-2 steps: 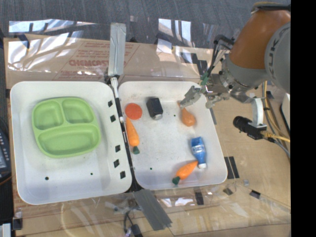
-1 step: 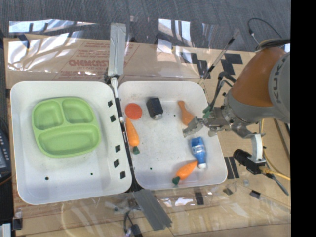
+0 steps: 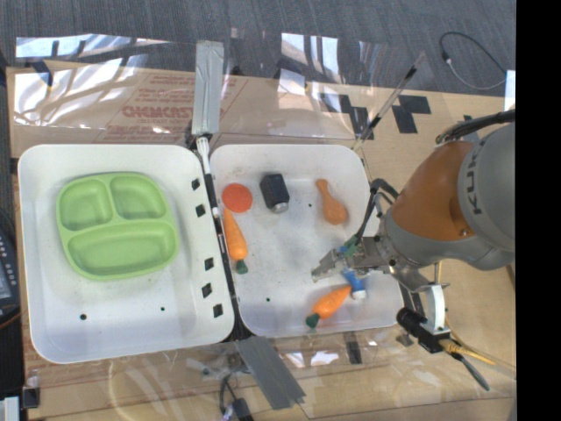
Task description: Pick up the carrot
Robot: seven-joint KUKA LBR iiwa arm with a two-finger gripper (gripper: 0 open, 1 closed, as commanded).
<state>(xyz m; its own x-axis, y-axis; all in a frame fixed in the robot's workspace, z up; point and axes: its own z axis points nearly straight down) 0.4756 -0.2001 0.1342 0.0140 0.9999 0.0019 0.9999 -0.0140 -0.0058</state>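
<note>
Dark grey carpet (image 3: 131, 3), cardboard-covered bench (image 3: 289, 95), glossy tape glare

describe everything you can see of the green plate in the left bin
The green plate is a light lime green, smooth and matte like moulded plastic, with rounded corners. Raised ridges split it into three compartments: two smaller ones along the far side and one wide one along the near side. It lies flat and right way up on the floor of the left white bin, toward its far left part. It stands apart from the bin's walls.
</note>
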